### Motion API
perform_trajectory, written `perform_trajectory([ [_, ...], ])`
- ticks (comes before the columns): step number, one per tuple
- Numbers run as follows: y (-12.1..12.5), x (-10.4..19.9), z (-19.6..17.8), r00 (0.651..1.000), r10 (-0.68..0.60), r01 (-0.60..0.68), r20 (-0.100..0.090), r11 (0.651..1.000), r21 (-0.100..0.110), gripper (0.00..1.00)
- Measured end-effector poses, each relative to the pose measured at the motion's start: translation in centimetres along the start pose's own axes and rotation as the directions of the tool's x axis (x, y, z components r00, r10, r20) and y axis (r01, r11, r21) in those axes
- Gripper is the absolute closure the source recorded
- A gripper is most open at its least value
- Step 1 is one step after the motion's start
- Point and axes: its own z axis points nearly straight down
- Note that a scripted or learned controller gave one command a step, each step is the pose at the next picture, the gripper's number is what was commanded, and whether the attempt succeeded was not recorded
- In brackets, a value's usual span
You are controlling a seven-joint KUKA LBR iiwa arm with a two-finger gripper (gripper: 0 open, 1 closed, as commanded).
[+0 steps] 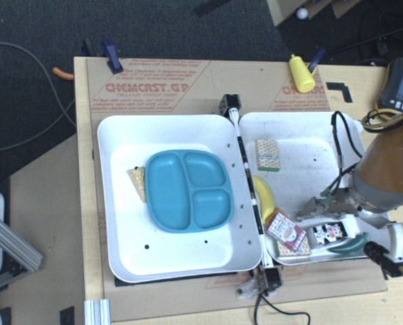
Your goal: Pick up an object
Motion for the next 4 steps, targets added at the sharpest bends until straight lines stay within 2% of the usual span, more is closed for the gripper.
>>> perform_trajectory([
  [1,-0.3,-5.7,-6.0,1.000,-0.001,0.001,0.001,1.000,-0.004,0.00],
  [2,5.7,1.7,-1.0,1.000,-0.004,0.004,-0.001,1.000,-0.003,0.00],
  [3,14.0,5.1,-0.8,1.000,-0.004,0.004,-0.002,1.000,-0.003,0.00],
  [4,4.4,1.8,0.0,1.000,-0.001,0.001,0.000,1.000,0.001,0.00],
])
